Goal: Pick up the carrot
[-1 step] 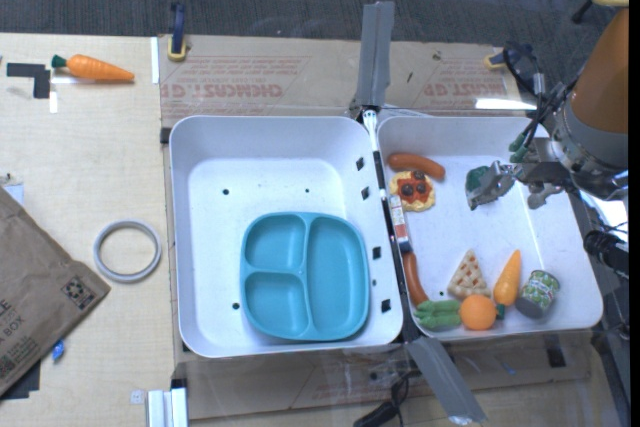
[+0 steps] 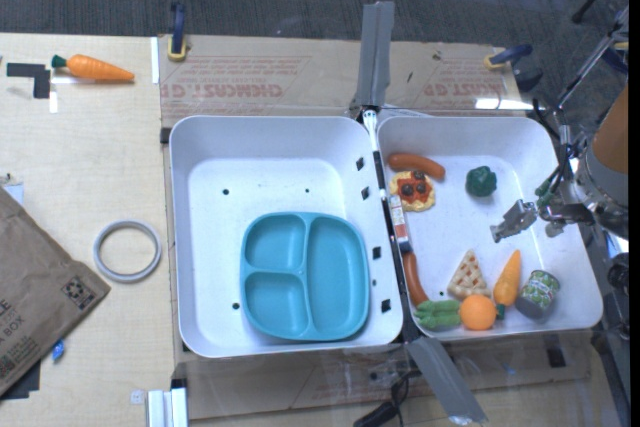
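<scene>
A small orange carrot (image 2: 508, 278) lies tip-up in the right bin (image 2: 500, 125), near its front right corner, between a waffle wedge (image 2: 466, 275) and a small can (image 2: 538, 294). My gripper (image 2: 509, 223) hovers just above and behind the carrot, reaching in from the right; its fingers look open with nothing between them. A second, larger carrot (image 2: 95, 68) with a green top lies on the bench at the far left, outside both bins.
The right bin also holds a sausage (image 2: 417, 164), a pizza slice (image 2: 415, 192), a green vegetable (image 2: 481, 180), another sausage (image 2: 412, 277), an orange (image 2: 478, 312) and a pea pod (image 2: 435, 313). A blue divided plate (image 2: 305, 275) sits in the left bin. A tape ring (image 2: 127, 249) lies on the bench.
</scene>
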Motion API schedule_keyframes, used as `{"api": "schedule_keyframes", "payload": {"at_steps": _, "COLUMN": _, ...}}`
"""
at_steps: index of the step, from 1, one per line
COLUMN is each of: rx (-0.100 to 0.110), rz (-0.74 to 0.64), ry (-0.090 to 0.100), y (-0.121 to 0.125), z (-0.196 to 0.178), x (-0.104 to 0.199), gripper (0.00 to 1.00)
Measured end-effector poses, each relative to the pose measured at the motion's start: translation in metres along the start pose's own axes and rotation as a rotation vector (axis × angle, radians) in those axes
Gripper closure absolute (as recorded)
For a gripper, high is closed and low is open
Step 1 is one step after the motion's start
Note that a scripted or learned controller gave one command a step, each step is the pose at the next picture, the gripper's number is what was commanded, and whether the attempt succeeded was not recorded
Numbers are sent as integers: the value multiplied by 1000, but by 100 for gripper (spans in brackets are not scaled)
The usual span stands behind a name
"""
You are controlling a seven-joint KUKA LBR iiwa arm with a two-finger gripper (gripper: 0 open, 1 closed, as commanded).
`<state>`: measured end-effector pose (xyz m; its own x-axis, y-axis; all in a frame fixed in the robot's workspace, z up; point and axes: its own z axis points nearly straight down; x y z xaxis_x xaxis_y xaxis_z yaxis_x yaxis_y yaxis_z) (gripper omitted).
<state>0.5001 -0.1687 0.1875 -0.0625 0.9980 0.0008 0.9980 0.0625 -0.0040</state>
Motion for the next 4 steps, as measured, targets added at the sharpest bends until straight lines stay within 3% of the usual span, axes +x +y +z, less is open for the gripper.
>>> {"api": "schedule_keyframes", "payload": {"at_steps": 1, "rx": -3, "rz": -178, "ry": -2, "y": 31, "z": 17, "x": 4, "gripper": 0}}
{"api": "schedule_keyframes", "payload": {"at_steps": 2, "rx": -4, "rz": -230, "ry": -1, "y": -24, "z": 96, "x": -36, "gripper": 0}}
{"api": "schedule_keyframes", "payload": {"at_steps": 3, "rx": -5, "rz": -227, "ry": 0, "y": -24, "z": 87, "x": -36, "gripper": 100}}
{"api": "schedule_keyframes", "payload": {"at_steps": 4, "rx": -4, "rz": 60, "ry": -2, "y": 8, "z": 27, "x": 1, "gripper": 100}}
